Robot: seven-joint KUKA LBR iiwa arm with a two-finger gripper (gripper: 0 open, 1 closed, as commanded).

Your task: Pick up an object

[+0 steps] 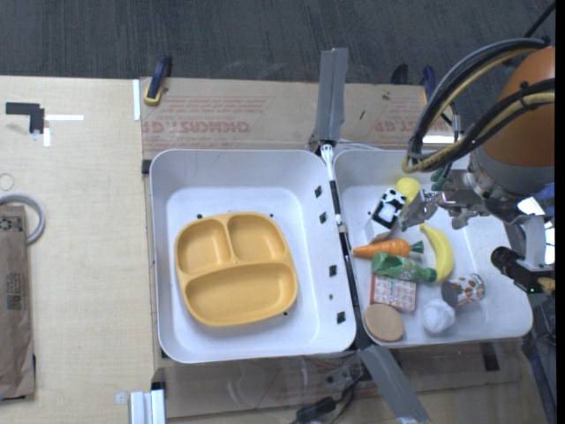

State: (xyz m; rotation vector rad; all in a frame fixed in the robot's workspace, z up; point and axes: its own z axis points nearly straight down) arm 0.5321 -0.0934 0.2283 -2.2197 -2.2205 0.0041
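Bench: pale wood, cardboard sheet (265, 113) behind right bin (494, 325).
Left bin (168, 263): yellow divided plate (237, 268).
My claw (422, 208): over right bin, beside banana (439, 250); grip can't be judged.

You'll see the arm (523, 131) as a rounded orange shell above grey metal wrist parts. Thick black cables (459, 78), one yellow-striped, loop over it toward the gripper (424, 206), which is bare silver metal with small brackets and screws. A black fitting sits below the wrist.
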